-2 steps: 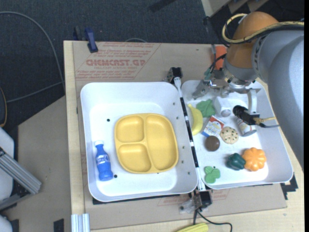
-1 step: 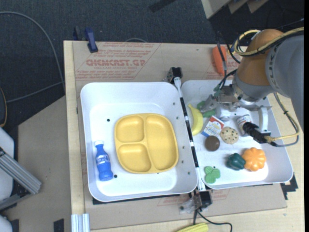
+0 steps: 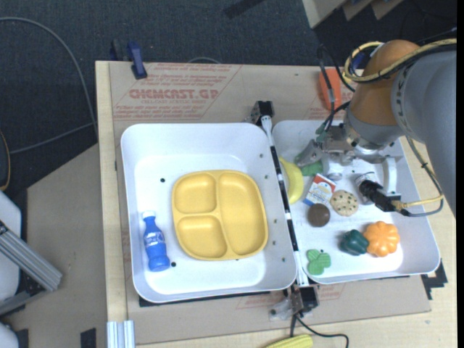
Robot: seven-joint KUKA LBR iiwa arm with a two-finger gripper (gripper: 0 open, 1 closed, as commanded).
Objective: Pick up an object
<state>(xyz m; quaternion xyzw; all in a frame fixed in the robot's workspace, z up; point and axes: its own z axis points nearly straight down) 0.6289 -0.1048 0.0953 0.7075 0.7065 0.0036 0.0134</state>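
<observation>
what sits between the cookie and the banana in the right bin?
In the camera view, a small red-and-white packet lies between the cookie and the banana. A brown round object sits just below that line.

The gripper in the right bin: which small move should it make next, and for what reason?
Probably a short descent straight down. The gripper hangs over the back of the right bin, just above a small red and white packet next to the yellow banana. I see nothing between its fingers yet, so lowering onto the packet seems the closest chance to pick something up.
</observation>
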